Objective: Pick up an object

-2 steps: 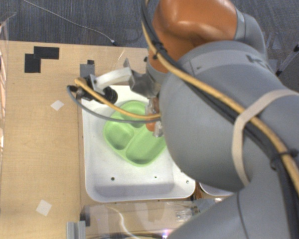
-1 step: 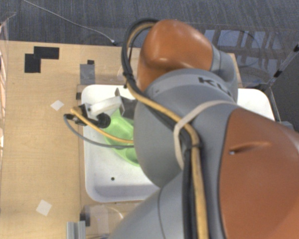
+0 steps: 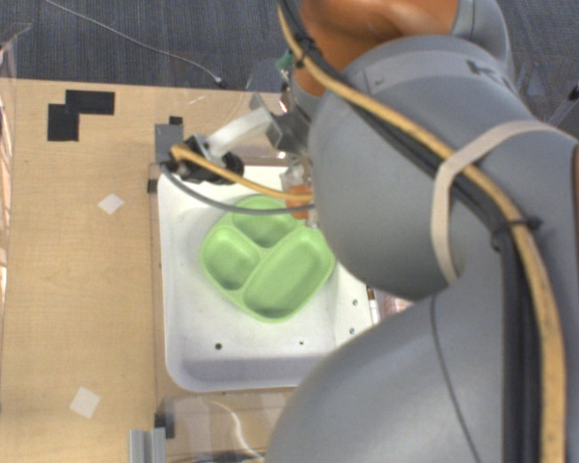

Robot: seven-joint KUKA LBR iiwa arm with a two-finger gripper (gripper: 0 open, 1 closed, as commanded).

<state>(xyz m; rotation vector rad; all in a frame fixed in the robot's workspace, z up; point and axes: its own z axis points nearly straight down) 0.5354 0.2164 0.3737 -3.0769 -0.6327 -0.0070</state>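
The grey arm (image 3: 434, 191) with its orange band covers most of the right side and hides the gripper's end, so whether the jaws stand wide, narrow or hold anything cannot be told. Beneath it lies a white bin (image 3: 203, 345) on the wooden bench (image 3: 68, 287). In the bin rests a light green tray (image 3: 265, 263) with three rounded compartments, its right edge and top passing under the arm. A yellow cable (image 3: 212, 167) crosses the bin's upper rim.

Wooden bench (image 3: 68, 287) with black markings (image 3: 77, 112), dark ribbed floor (image 3: 125, 17) beyond
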